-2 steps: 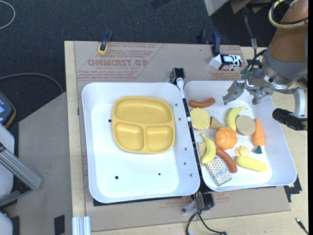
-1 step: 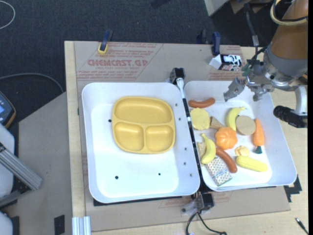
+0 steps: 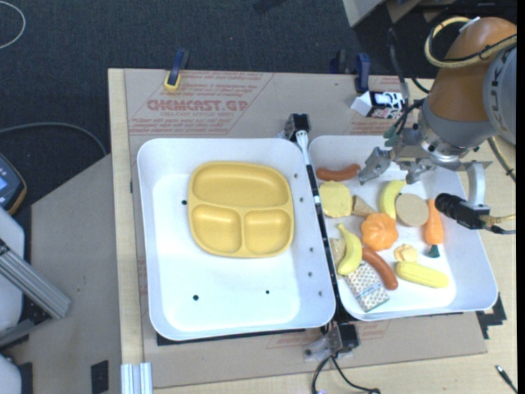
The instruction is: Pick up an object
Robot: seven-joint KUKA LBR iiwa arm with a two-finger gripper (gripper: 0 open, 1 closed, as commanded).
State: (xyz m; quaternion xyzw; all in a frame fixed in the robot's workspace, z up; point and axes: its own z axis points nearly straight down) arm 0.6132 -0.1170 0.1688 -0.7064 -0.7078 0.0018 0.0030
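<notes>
Several plastic toy foods (image 3: 385, 245) lie crowded in the right white bin (image 3: 480, 290); gripper (image 3: 395, 162) hovers over its upper part, metal fingers (image 3: 374, 164) spread apart, nothing between them; left white bin (image 3: 160, 294) holds a yellow three-compartment plate (image 3: 240, 208); brown board (image 3: 213, 105) reads "CHEMCAST GP"; small patterned packet (image 3: 366, 290), print illegible.

You have dark grey carpet (image 3: 74, 31) beyond the brown bench board (image 3: 205, 97), far left of the gripper. A blue-and-yellow clamp (image 3: 175, 71) grips its far edge; thin cable (image 3: 12, 19) loops at the corner.
</notes>
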